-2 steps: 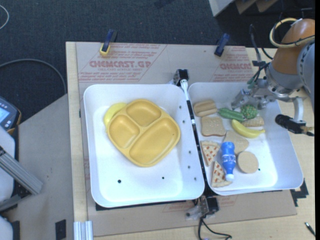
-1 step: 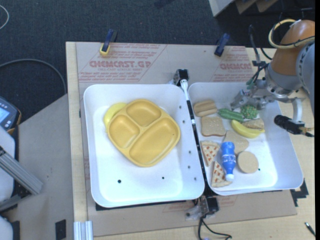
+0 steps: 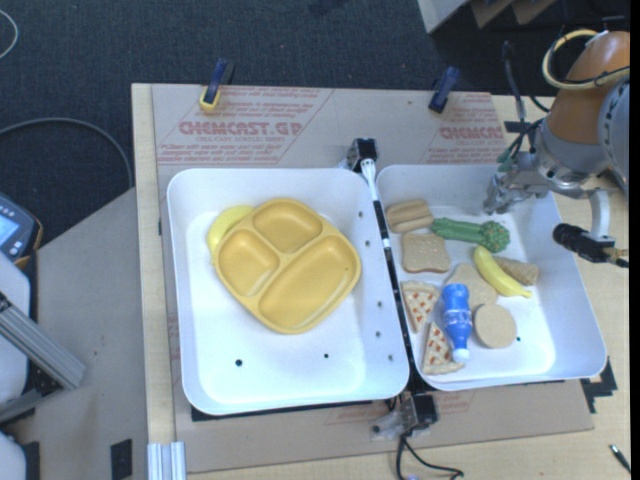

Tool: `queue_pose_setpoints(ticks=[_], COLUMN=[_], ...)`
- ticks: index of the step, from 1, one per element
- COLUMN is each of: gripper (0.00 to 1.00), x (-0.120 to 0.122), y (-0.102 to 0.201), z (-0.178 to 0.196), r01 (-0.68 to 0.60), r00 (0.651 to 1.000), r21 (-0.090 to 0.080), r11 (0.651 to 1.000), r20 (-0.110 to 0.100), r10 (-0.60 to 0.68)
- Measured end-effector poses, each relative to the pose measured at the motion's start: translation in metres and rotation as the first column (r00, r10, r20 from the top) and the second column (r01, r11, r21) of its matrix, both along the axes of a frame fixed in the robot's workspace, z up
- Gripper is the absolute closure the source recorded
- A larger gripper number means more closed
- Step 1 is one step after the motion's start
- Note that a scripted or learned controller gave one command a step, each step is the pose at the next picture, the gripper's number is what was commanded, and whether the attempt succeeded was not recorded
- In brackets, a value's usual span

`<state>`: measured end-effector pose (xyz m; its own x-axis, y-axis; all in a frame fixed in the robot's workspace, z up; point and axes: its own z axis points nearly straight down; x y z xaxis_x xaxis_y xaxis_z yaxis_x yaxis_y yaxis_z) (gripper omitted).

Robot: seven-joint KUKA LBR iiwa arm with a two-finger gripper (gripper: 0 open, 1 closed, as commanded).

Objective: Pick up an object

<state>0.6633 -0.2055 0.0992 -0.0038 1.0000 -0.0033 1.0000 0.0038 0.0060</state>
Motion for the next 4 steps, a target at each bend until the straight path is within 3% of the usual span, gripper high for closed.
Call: queue_pose_setpoints(ticks=[3, 4], gripper=[1.00, 1.00], x=[0.005, -0.015], y=[-0.008, 0.049], z=[0.130, 0.122], r01=[0.003, -0.001], r00=[1.000, 1.000], r21=[0.000, 0.006], r11=[1.000, 1.000], r20=[0.002, -0.008], r10=[-0.003, 0.001])
